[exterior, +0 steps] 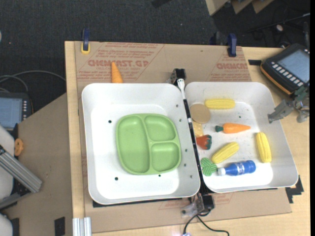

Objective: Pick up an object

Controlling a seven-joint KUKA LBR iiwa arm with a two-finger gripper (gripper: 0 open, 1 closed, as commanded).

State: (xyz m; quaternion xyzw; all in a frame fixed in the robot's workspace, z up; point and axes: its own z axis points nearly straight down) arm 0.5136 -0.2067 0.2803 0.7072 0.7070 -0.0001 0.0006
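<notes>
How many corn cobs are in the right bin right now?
3. One yellow plastic corn cob lies at the bin's far side, one near its right wall, one in the middle beside the blue bottle. None seems hidden.

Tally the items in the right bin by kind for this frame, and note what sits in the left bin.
Right bin:
Corn cobs: 3
Carrot: 1
Blue bottle: 1
Strawberry: 1
Tan disc: 1
Green item: 1
Total: 8
Left bin:
Green divided plate: 1

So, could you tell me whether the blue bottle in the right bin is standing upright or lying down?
Lying down. The blue bottle rests on its side on the floor of the right bin, white cap end pointing toward the left bin.
</notes>
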